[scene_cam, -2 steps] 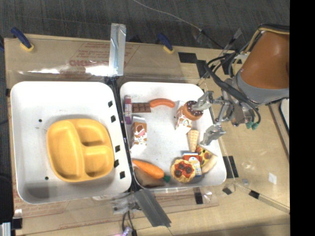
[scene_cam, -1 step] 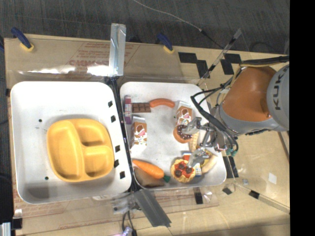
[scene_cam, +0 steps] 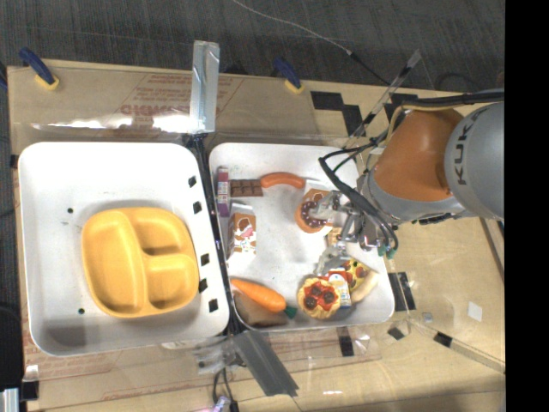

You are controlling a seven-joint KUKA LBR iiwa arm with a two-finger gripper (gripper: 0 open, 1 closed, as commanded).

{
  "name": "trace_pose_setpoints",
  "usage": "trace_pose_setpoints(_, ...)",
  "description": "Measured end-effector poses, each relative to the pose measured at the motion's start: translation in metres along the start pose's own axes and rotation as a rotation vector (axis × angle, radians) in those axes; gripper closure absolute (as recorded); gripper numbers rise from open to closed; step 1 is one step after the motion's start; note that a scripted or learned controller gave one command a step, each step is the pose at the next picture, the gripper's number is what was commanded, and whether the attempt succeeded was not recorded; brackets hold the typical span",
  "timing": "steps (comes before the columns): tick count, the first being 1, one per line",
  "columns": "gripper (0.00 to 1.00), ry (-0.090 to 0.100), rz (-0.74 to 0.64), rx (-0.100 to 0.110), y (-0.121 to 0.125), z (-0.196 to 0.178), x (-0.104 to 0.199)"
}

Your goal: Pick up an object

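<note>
My gripper (scene_cam: 341,234) hangs low over the right bin (scene_cam: 283,157), near its right wall, with the grey and orange arm behind it. It sits between a brown donut (scene_cam: 309,214) on its left and a pizza slice (scene_cam: 358,278) just below it. A round pizza toy (scene_cam: 319,296) lies next to that slice at the bin's front. An orange carrot (scene_cam: 258,295) rests at the front left. I see nothing held in the gripper.
The right bin also holds a sausage (scene_cam: 281,179), a chocolate bar (scene_cam: 245,188), a purple stick (scene_cam: 222,187) and a small printed packet (scene_cam: 244,234). A yellow divided tray (scene_cam: 140,258) lies in the left bin (scene_cam: 51,170). Cables loop around the wrist.
</note>
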State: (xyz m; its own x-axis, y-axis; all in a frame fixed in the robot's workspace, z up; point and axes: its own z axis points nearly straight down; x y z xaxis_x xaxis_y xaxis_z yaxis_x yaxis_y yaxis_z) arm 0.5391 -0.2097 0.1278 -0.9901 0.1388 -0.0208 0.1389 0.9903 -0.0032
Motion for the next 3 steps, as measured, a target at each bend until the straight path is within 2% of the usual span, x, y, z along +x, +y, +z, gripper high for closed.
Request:
trace_pose_setpoints(1,0.0,0.005,-0.153,-0.001,0.007,0.03,-0.049)
trace_pose_setpoints(2,0.0,0.009,-0.177,-0.002,0.022,0.032,-0.058)
trace_pose_setpoints(3,0.0,0.017,-0.19,-0.005,0.045,0.035,-0.053)
